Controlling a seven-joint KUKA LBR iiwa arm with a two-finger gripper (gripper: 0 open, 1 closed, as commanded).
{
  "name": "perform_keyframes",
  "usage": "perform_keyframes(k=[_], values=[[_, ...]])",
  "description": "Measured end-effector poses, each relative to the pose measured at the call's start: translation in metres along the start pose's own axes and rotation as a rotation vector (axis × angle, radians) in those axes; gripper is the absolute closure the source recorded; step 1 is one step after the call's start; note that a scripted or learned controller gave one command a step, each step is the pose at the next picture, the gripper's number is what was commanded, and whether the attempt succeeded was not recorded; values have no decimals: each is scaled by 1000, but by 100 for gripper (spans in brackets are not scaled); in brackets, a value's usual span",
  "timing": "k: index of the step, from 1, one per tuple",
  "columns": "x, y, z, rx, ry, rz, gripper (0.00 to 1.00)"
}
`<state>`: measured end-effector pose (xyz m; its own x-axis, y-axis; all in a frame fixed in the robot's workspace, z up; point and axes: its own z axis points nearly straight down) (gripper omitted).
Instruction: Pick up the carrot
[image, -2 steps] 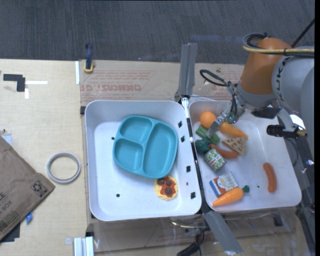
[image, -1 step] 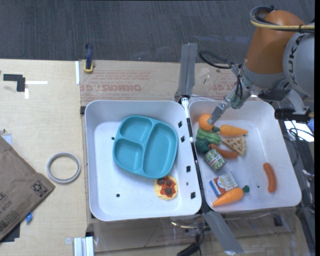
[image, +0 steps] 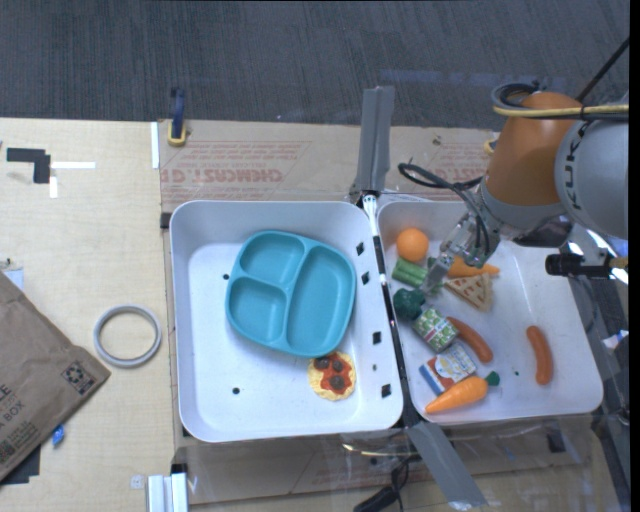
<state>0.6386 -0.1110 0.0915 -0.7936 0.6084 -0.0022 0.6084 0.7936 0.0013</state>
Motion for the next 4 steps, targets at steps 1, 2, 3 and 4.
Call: perform_keyframes(k=[1,2,3,4], values=[[-1,-1,-8,-1,-1,5,100],[-4,-53,-12,2,2,150,100],[-27,-49,-1,-20,17,282,100],[-66,-86,-1,-1,1,897,100]])
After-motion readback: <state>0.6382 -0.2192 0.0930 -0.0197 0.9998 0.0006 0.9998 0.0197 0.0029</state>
